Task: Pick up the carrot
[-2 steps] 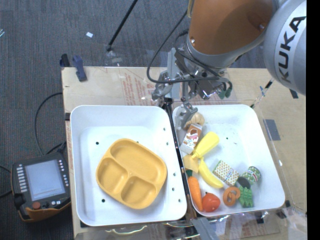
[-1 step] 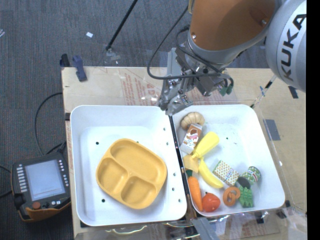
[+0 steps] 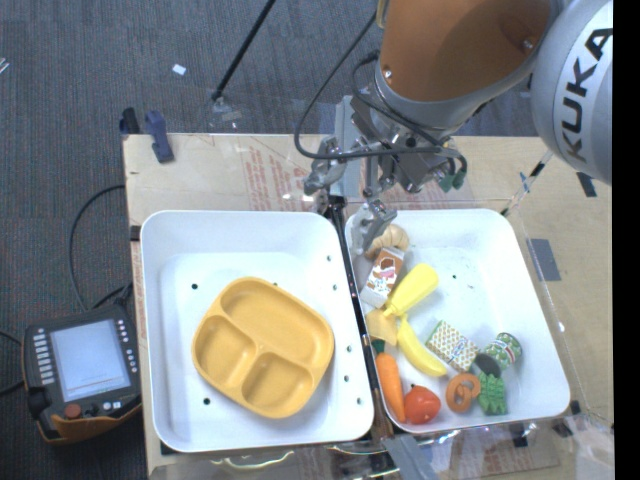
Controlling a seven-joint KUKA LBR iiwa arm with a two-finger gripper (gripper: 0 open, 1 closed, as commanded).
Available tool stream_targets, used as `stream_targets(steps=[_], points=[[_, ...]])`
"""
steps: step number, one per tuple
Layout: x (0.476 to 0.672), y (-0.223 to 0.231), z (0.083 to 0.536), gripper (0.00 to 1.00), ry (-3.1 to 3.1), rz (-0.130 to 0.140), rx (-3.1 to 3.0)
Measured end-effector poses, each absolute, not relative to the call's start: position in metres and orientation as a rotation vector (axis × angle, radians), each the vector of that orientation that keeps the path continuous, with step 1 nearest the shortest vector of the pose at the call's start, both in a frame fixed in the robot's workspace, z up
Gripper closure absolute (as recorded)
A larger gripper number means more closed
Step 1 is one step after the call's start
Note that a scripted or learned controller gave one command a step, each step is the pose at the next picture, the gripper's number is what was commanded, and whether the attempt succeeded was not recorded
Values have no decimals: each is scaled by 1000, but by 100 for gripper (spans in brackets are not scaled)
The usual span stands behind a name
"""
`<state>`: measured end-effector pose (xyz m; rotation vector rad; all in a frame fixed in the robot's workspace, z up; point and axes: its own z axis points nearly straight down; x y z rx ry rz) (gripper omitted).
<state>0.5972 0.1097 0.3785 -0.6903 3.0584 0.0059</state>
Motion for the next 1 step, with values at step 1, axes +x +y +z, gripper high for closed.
stream_targets(steps=[1], points=[[599, 110, 389, 100, 3055, 8, -688]])
